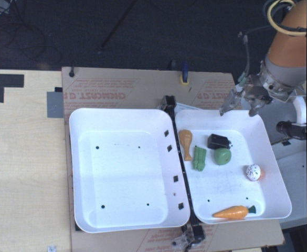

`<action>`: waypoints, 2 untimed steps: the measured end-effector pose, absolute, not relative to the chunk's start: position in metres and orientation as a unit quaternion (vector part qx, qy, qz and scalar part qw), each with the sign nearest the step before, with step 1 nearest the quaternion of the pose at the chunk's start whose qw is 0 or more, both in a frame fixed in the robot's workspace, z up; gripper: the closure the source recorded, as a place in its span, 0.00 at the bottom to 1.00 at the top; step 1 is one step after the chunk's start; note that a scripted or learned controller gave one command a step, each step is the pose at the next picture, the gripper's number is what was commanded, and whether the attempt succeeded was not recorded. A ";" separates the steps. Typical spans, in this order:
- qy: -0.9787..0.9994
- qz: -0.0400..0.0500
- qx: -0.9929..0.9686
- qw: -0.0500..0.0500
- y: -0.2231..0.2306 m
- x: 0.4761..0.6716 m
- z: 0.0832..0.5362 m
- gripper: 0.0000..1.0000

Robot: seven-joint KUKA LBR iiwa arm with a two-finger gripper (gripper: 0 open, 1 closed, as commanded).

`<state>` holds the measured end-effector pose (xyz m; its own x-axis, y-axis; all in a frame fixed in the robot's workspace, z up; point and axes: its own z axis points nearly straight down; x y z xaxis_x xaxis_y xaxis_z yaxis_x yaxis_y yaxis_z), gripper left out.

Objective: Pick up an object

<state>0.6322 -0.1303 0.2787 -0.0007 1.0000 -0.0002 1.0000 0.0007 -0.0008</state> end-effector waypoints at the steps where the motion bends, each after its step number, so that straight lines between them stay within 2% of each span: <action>1: -0.708 0.001 -0.706 0.001 -0.130 0.632 0.288 1.00; 2: -0.704 0.002 -0.710 0.001 -0.219 0.575 0.288 1.00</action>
<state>0.5748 -0.2188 0.2880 0.0085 1.0000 -0.0009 1.0000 -0.0085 -0.0045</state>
